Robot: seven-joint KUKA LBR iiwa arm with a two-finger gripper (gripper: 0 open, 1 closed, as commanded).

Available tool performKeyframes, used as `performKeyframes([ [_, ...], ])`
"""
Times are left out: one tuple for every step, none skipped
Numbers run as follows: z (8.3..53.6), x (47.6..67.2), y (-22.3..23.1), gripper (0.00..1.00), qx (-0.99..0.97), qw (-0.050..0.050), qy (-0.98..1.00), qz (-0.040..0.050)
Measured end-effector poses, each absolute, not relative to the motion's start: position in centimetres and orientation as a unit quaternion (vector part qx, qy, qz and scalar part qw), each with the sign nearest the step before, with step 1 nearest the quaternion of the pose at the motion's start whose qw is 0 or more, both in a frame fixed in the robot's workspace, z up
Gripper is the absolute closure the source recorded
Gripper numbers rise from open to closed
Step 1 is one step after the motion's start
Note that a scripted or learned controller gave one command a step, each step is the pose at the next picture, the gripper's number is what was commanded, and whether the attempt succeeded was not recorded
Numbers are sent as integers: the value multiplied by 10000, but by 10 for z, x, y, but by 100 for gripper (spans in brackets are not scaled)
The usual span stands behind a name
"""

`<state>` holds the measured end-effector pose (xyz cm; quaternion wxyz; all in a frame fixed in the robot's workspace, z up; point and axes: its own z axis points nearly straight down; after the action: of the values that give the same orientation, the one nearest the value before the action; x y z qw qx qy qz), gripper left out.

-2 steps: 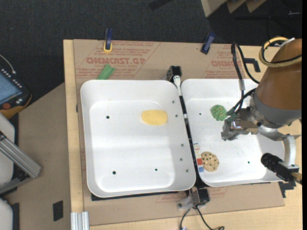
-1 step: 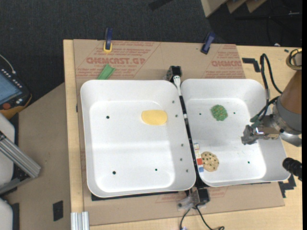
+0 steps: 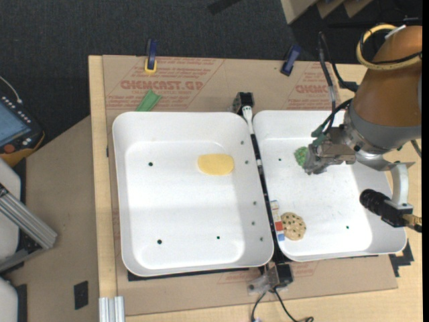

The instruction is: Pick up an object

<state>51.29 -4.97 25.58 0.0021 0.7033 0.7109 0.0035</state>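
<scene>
A yellow oval piece (image 3: pixel 216 164) lies in the left bin (image 3: pixel 134 200) toward twelve o'clock. In the right bin (image 3: pixel 335 243), a cookie (image 3: pixel 293 226) sits at seven o'clock by a small red-and-blue item (image 3: pixel 279 229). A green object (image 3: pixel 301 156) lies at ten o'clock, touching the gripper (image 3: pixel 314 165); whether its fingers are wide or narrow, I cannot tell.

My two bins (image 3: pixel 127 200) were smooth white plastic with a soft sheen, my table (image 3: pixel 201 76) was matt brown cardboard printed in red, my arm (image 3: pixel 389 92) had a glossy orange band over smooth grey casing, my claw (image 3: pixel 315 158) looked dull grey metal.
</scene>
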Motion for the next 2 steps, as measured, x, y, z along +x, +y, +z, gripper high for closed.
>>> performKeyframes([
  [385,519,-4,100,7042,58,7099,71],
  [299,499,-36,100,7085,-30,7057,-32],
])
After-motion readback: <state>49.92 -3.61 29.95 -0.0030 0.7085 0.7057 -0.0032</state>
